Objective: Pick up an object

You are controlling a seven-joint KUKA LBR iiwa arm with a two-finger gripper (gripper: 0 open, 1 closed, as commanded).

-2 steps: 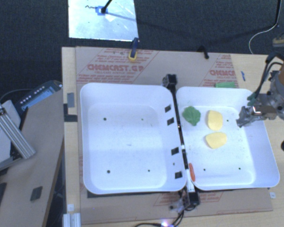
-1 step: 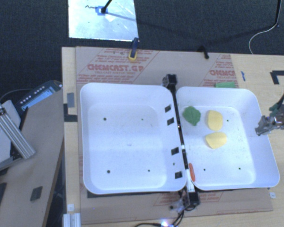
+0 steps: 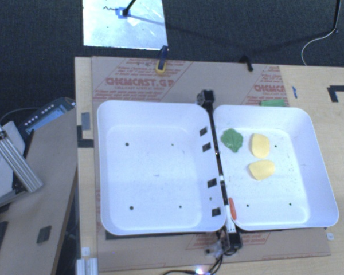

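Right bin [image 3: 318, 153]: green piece [image 3: 232, 139] near its left wall; two yellow pieces [image 3: 261, 145] [image 3: 262, 169] just beside it, toward centre; orange item [image 3: 233, 208] at the front-left edge; gripper state: can't tell.

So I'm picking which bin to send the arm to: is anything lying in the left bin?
No, the left bin shows bare white floor, while the green piece and two yellow pieces lie in the right bin.

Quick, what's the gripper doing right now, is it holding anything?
Gripper: nothing can be told about it from this camera view. The green piece and two yellow pieces lie loose in the right bin.
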